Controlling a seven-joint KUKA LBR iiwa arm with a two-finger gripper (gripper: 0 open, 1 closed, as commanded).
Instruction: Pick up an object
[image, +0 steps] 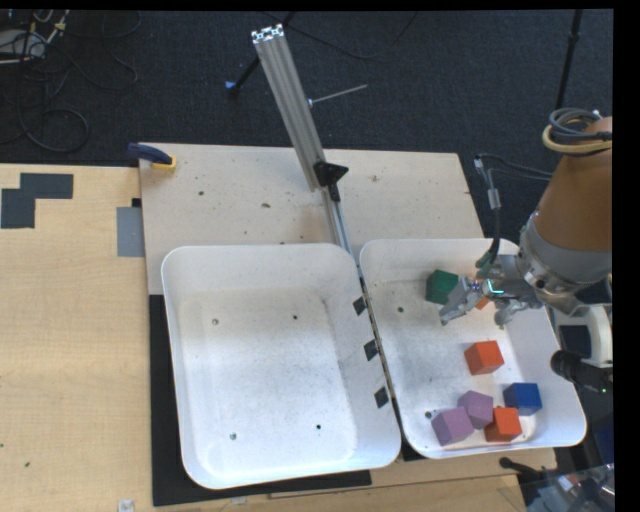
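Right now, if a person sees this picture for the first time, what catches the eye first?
The arm, grey with an orange band, reaches in from the right, its gripper low over the right bin beside a green block. Near that bin's front corner lie bright blocks: two orange, two purple, one blue.

I see the gripper (482, 302) low over the right bin (400, 400), just beside a green block (440, 287). An orange cube (484, 357) lies apart below it. At the near corner cluster two purple blocks (463, 417), a blue cube (523, 397) and another orange block (505, 425).
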